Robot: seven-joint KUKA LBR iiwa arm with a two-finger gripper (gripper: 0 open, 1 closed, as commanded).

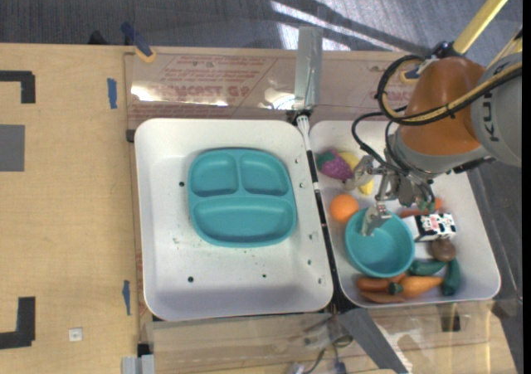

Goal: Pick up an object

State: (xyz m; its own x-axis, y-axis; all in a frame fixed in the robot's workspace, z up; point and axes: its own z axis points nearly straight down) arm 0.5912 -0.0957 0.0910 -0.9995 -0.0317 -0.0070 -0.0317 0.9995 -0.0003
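While the left bin [158,281] bears a teal divided plate [242,196] lying flat in its middle, the right bin [485,273] is crowded with small things. The arm [444,111], grey with an orange band, reaches in from the right, and its gripper [379,219] hangs over the far rim of a teal bowl [380,248] that sits in the near half of that bin. Just left of the bowl lies an orange ball [343,208]; farther off, a purple toy [336,167] rests beside something yellow [363,175]. A black-and-white toy [436,225] lies right of the bowl, a brown piece [444,250] nearer, and along the near wall lie an orange carrot [415,285] and green pieces [450,274]. Nothing sits between the fingers; how far apart they stand cannot be told.
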